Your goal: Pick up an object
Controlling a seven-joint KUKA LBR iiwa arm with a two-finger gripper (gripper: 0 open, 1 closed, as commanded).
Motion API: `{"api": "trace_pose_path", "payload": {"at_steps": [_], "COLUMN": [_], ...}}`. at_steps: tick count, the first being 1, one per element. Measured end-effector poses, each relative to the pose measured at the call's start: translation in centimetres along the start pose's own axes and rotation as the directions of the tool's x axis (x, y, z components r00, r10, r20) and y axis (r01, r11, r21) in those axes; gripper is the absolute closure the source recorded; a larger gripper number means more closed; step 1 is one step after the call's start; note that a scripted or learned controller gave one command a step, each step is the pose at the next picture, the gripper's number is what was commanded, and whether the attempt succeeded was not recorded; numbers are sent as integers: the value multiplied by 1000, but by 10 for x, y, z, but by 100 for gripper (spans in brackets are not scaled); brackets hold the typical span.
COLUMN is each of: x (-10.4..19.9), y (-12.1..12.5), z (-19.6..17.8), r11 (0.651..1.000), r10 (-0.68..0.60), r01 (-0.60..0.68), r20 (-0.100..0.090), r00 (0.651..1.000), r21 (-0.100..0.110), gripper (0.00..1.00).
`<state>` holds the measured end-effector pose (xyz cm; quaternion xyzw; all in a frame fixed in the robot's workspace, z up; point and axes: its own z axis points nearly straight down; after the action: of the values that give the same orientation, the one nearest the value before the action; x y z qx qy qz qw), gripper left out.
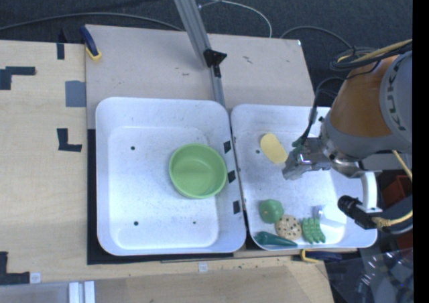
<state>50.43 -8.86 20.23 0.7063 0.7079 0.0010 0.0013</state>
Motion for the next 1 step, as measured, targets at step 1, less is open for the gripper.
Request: {"api": "trace_pose_path", "payload": {"at_steps": [1], "x": [6], "y": [-1], "z": [-44], "r11": [1000], "r10": [0], "r01": [0], "r20": [0], "r00": [1000], "r21": [0], "gripper": [100]}}
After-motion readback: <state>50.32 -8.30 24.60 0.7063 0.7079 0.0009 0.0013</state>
